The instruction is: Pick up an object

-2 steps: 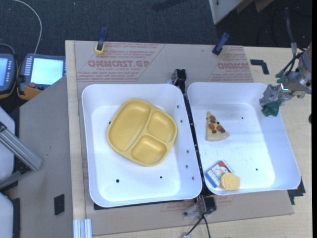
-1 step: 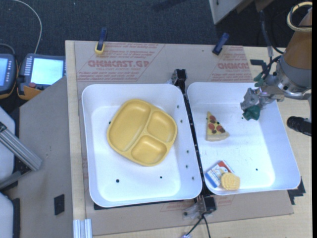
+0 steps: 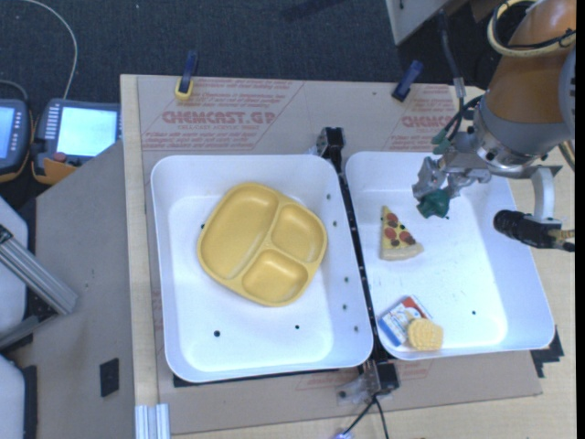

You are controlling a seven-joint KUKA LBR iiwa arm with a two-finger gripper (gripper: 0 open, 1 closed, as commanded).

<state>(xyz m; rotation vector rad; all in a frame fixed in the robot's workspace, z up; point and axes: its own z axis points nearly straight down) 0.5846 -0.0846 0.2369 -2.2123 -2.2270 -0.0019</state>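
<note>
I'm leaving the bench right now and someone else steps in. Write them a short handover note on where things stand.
End effector: over the right bin, near its far left part, with a small dark green item at its tip; whether it is gripped cannot be told.
Right bin: pizza slice toy just beside the tip, a small packet and a round yellow cracker at the near edge.
Left bin: yellow divided plate.
Done: no confirmed lift.
Left: secure one object and raise it.

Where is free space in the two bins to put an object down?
Left bin: bare floor in front of the yellow plate. Right bin: open between pizza slice and right wall. Crowded at its front-left corner, by the cracker, and under the gripper.
</note>
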